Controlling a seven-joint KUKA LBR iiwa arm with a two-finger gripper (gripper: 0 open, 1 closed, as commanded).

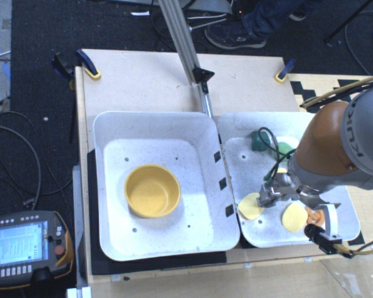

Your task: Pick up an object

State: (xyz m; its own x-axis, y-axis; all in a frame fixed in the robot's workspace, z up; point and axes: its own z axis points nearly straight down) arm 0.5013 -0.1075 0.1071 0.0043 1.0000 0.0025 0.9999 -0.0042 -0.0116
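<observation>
Camera view, lower right of the frame: the gripper hangs low in the right bin, just above a pale yellow disc by the divider; whether it is apart or together I cannot tell. A second yellow disc and an orange piece lie beside it. Such flat discs may slip away, or the bin wall may block the grasp. Farther up lies a green cabled object; at left, a yellow bowl.

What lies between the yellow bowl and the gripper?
In the camera view, between the yellow bowl and the gripper: bare bin floor, the bins' adjoining walls, a pale yellow disc.
</observation>
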